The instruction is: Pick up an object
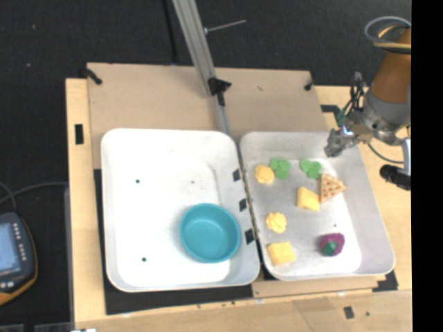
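Over in the right-hand shallow white bin [367, 206] is where all the small pickable stuff is sitting. Nearest the claw [335, 144] is a little green leafy piece [311, 167], and just below that a triangular slice that looks like toy pizza, orange with red dots [331, 187], touching a yellow wedge-shaped block [308, 199] on its left. Further left along the top there's a second green leafy piece [279, 167] sitting right against a lumpy yellow-orange chunk [264, 175]. Down the middle a small ridged yellow piece [276, 221] is lying on its own, with a flat yellow block [281, 253] near the bin's bottom edge, and a purple roundish item with a bit of green on it [331, 244] off toward the bottom right.

The claw is hanging over the bin's top right corner, just above the green piece but not touching anything as far as I can see. Honestly can't tell whether it's open or closed, it's too small and dark. Nothing is visibly between its tips. The grey arm with its orange band [392, 75] is coming in from the right.

The left white bin [138, 158] is holding a round teal plastic bowl [210, 232] near its bottom right. Both bins are sitting side by side on the tan surface [152, 95].
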Motion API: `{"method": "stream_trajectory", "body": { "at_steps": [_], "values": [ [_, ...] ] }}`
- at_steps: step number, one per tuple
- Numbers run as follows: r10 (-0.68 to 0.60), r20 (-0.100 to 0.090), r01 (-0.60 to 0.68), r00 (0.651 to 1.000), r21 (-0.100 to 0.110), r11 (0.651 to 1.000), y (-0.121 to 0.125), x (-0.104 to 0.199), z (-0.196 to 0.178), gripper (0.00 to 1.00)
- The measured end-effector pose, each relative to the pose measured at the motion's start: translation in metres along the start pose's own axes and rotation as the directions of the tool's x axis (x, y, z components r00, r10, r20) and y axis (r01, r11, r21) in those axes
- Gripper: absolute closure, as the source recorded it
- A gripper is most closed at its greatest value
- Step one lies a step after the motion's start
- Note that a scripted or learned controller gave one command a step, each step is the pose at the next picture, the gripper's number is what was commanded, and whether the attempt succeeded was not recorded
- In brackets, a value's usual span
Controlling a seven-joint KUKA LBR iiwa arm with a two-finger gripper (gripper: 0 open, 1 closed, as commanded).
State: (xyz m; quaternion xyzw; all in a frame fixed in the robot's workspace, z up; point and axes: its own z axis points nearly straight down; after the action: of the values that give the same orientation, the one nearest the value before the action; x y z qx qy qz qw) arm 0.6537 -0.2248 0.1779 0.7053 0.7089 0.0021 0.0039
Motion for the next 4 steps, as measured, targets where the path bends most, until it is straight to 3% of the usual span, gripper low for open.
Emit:
{"method": "stream_trajectory", "body": {
  "at_steps": [1, 2, 4],
  "values": [
    [0.001, 0.0, -0.001, 1.0, 0.001, 1.0, 0.003, 0.004, -0.047, 1.0],
    [-0.001, -0.001, 0.001, 1.0, 0.004, 1.0, 0.004, 0.003, -0.065, 1.0],
    [-0.002, -0.004, 0.002, 1.0, 0.006, 1.0, -0.008, 0.109, -0.073, 1.0]
  ]
}}
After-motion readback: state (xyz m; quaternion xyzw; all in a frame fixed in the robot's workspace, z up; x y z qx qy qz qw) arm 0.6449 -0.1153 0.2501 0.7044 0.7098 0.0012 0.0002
